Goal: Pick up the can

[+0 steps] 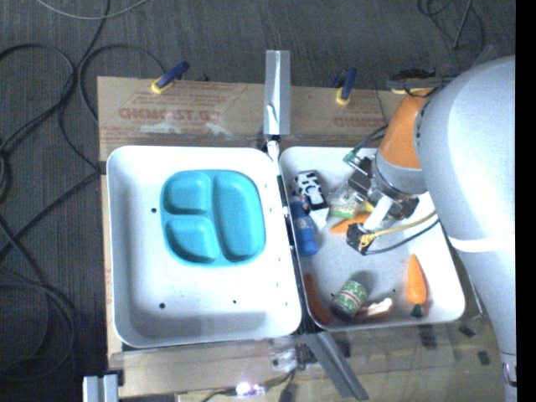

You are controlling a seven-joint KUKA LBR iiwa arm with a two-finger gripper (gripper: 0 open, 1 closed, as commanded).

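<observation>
A green-labelled can (353, 294) lies on its side by the right bin's (445, 305) front edge. The gripper (356, 193) hangs nearer the back edge, its grip impossible to tell

Dark grey carpeted floor (335, 23) all round. A thin white cable loop (71, 17) lies top left, with black cables (126, 50) trailing at left. Brown board bench top (209, 120) with faded red print. Two blue-and-yellow clamps (170, 76) (344, 86) on its back edge, a grey metal post (277, 90) between them. Even, dim light.
</observation>
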